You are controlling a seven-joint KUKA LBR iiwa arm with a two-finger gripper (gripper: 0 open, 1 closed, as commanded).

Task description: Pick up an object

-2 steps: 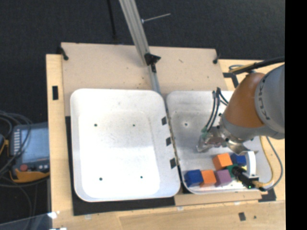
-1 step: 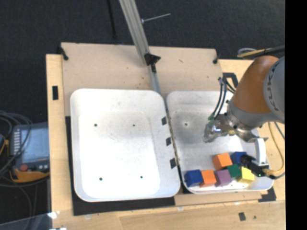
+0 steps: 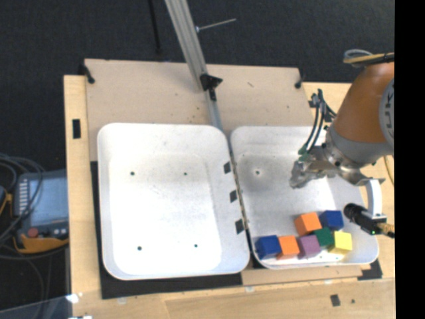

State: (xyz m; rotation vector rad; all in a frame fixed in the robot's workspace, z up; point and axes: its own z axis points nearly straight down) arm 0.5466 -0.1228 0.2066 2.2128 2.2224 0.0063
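Blocks [image 3: 305, 239] clustered below fingers [image 3: 299, 176]

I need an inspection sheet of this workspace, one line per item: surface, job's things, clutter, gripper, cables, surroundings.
Surface: wooden bench bearing a left bin and a right bin.
Job's things: blocks clustered at the right bin's near edge: blue block, orange block, purple block, green block, yellow block.
Clutter: nothing seen.
Gripper: gripper above the right bin, apart from the blocks; state not readable.
Cables: cables along the arm; more at far left.
Surroundings: pendant at left, metal rail, dark floor.
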